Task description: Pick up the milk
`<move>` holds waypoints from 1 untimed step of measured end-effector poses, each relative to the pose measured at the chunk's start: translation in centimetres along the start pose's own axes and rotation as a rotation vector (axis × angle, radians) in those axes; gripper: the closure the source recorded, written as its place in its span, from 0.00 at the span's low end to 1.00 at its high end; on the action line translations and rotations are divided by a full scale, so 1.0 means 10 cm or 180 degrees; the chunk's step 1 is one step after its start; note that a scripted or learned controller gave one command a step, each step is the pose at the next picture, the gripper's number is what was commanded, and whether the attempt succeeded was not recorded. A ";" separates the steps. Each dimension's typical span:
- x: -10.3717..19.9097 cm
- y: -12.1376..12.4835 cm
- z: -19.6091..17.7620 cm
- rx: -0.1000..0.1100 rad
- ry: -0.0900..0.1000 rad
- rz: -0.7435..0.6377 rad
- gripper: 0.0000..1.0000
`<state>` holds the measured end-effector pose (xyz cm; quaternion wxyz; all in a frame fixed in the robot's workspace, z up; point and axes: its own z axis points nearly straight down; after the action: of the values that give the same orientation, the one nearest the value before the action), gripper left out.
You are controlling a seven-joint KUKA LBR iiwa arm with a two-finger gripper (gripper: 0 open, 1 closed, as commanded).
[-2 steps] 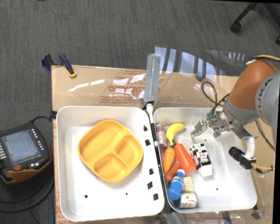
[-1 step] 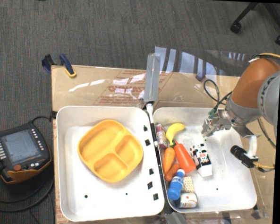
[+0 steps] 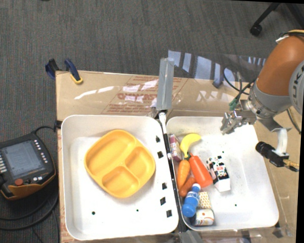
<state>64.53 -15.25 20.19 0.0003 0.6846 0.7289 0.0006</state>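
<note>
Camera view.

- Located in right shallow white bin [image 3: 260,202]: small white milk carton with black cow patches [image 3: 219,173], lying on its side near the bin's middle.
- Touching or just beside the carton on its left: orange-red plastic bottle [image 3: 200,171]. Beyond that, orange toy carrot [image 3: 183,171], yellow toy banana [image 3: 190,141], blue-capped small bottle [image 3: 190,203] and short printed can [image 3: 204,217]. Clustered against the left wall of the bin, probably as a result of sliding; open floor on the carton's right side only.
- Resting in left shallow white bin [image 3: 74,211]: yellow three-compartment plastic plate [image 3: 120,163]. Not involved in the task.
- Reaching in from the right: grey arm with orange band [image 3: 281,64], jaws hovering over the far rim of the right bin, well apart from the carton and holding nothing visible. Spread or pressed together: cannot tell at this angle.

Assessment.

- Judged step: approach, carton not yet reached.
- Next move calls for travel toward the bin's middle, then descent over the carton.
- Align across the carton's narrow sides and favour the open right side.
- Risk: contact with the orange-red bottle, or pinching both items together.
</note>
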 end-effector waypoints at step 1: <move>0.00 0.00 -0.08 0.0006 0.0004 0.0003 1.00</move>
<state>64.51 -15.30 20.98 -0.0009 0.6849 0.7287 0.0003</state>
